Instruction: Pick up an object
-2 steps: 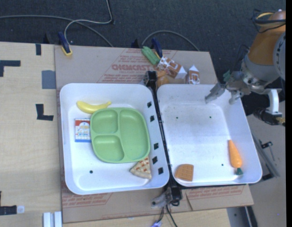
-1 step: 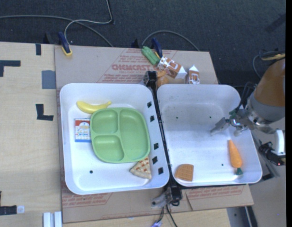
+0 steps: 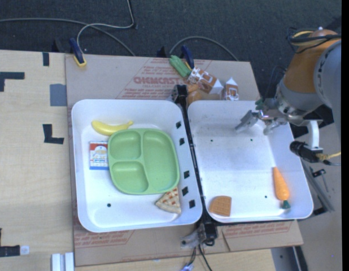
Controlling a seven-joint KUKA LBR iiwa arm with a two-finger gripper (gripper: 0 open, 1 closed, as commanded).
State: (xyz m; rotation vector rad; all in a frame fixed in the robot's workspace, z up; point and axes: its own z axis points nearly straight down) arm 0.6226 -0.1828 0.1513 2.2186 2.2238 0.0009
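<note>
Gripper [image 3: 255, 121] observed over the upper part of the right bin [image 3: 242, 162], near its far right corner, fingers spread apart with nothing between them. One finger points left toward the bin's middle, the other sits closer to the wrist. Arm [image 3: 310, 72] enters from the right edge, its orange band above the grey wrist.

Right bin contents: a carrot [image 3: 280, 186] lying along the right wall, leaf end toward the near edge, and a square orange-brown cracker-like piece [image 3: 221, 205] near the front left corner. Both sit well apart from the gripper — neither is touched.

Left bin [image 3: 84, 168] contents: a green divided plate [image 3: 144, 160] occupies the centre, three compartments visible. A banana [image 3: 110, 127] lies just beyond the plate's far left edge. A small card or packet with red and blue print [image 3: 98, 154] rests against the plate's left side. A waffle-patterned wedge [image 3: 170, 200] sits at the plate's near right corner, touching or just under its rim — cannot tell which.

Outside the bins, at the far edge between them: a green object [image 3: 180, 66] and small brown-and-white cartons [image 3: 211, 84] on the cardboard sheet [image 3: 129, 81]. Cables [image 3: 107, 21] run across the dark floor behind the bench.
</note>
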